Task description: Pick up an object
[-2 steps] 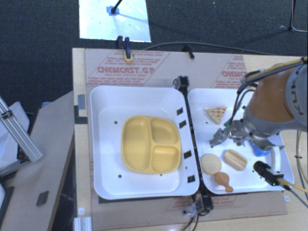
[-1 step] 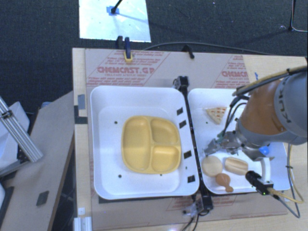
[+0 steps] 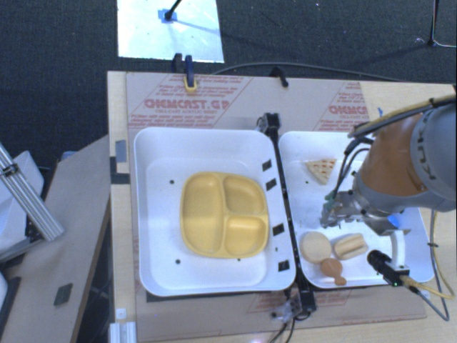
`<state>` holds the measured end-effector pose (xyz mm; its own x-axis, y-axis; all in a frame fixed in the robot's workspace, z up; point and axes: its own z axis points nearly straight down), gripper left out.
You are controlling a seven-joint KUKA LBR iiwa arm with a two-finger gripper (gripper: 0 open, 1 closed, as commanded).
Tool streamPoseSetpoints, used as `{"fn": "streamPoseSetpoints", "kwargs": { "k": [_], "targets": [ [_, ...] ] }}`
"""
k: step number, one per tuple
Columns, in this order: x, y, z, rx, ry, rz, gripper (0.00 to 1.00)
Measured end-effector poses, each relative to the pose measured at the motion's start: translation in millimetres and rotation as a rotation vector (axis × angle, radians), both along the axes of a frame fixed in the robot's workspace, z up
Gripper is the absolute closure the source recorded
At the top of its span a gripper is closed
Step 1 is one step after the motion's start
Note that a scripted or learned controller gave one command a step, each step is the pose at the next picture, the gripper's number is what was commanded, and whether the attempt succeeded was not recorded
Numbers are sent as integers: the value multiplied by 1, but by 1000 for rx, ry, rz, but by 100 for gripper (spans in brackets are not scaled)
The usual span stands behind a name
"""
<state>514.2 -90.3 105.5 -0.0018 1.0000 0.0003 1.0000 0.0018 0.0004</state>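
Jaws of the gripper (image 3: 334,211) are hanging low in the right bin (image 3: 305,200), parted or closed I cannot tell. Just beside it is lying a pale roll (image 3: 350,246), probably light, stiff and smooth, best pinched across its short width. Sharing that bin are a round bun (image 3: 315,246), a brown drumstick (image 3: 333,269) and a wedge (image 3: 321,168); the left bin (image 3: 143,191) is holding a yellow divided plate (image 3: 225,215).
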Motion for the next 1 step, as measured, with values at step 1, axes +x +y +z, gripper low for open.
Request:
{"fn": "streamPoseSetpoints", "kwargs": {
  "k": [1],
  "targets": [
    [-7,-3,57,-1,-6,-1,100]
  ]
}}
